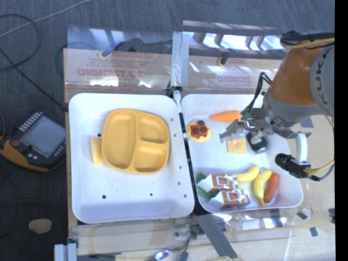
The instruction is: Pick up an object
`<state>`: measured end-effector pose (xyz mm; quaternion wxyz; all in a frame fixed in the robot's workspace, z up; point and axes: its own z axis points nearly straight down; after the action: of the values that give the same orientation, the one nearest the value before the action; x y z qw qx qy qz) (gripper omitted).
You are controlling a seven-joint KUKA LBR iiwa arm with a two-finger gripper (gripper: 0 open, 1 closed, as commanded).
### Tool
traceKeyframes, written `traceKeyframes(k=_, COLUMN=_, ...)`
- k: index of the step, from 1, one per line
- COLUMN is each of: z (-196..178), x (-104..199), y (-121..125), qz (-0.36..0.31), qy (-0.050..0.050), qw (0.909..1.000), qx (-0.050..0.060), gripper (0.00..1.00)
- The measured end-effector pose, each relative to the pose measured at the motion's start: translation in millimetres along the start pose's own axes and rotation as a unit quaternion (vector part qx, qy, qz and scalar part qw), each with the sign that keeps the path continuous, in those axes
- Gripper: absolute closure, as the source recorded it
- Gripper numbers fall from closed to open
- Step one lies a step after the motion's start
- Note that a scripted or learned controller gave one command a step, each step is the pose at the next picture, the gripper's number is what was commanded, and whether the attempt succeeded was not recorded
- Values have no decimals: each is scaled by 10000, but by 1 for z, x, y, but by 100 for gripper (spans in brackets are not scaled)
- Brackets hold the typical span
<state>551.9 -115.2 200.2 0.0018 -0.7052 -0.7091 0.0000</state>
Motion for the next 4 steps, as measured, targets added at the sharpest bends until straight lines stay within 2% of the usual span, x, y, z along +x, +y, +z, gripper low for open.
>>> traceKeyframes(k=1, z=62, x=-11, y=83, qz=-392, qy=-28, qw=9992, qx=4, gripper=0)
traceKeyframes(k=2, z=112, x=-17, y=115, qz=404, qy=1, qw=9992, qx=65, gripper=0)
traceKeyframes(k=3, z=104, x=-20, y=113, qz=407, qy=-25, qw=9991, qx=114, gripper=100)
traceKeyframes(k=4, z=16, x=25, y=117, qz=-859, qy=-31, qw=9963, qx=-6, gripper=100)
